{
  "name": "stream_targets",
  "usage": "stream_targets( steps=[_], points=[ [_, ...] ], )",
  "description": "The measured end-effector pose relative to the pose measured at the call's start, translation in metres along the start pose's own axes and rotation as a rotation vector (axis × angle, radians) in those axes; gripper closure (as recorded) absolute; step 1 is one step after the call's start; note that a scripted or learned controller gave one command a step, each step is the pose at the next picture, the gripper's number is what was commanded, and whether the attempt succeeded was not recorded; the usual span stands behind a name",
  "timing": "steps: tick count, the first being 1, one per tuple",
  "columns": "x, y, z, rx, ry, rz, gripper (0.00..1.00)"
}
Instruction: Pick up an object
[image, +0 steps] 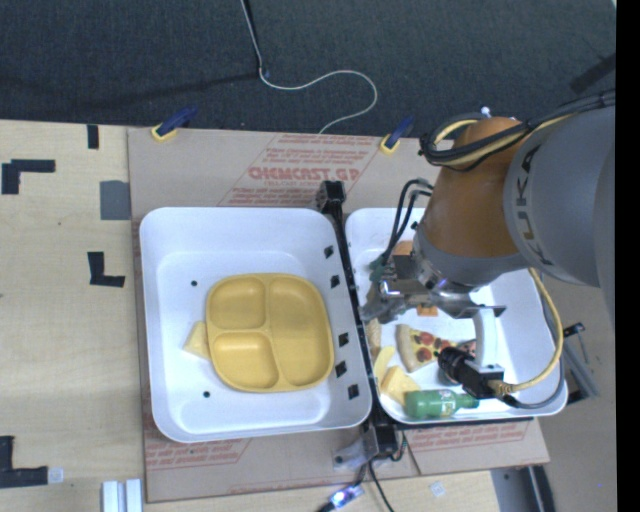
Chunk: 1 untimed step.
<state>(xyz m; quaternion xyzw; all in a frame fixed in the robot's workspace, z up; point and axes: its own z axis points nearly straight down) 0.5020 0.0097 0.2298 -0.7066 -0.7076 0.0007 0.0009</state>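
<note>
Red printed lettering runs across the flat brown cardboard sheet (300, 170) that lies under the two bins, in the upper middle of the frame. The largest line reads roughly "CHEMCAST", followed by a few more characters that blur out near the black clip. Smaller red lines sit above and below it, too fine to read. More faint red print shows on the same cardboard along the lower edge of the frame, under the bins, also illegible. Part of large pale lettering, seemingly "KU", shows on the grey arm casing (560, 200) at the right edge.
</note>
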Motion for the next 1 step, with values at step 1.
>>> stream_targets(
  steps=[1],
  points=[
    [0.0005,-0.0092,0.0168,0.002,-0.001,0.001,1.00]
  ],
)
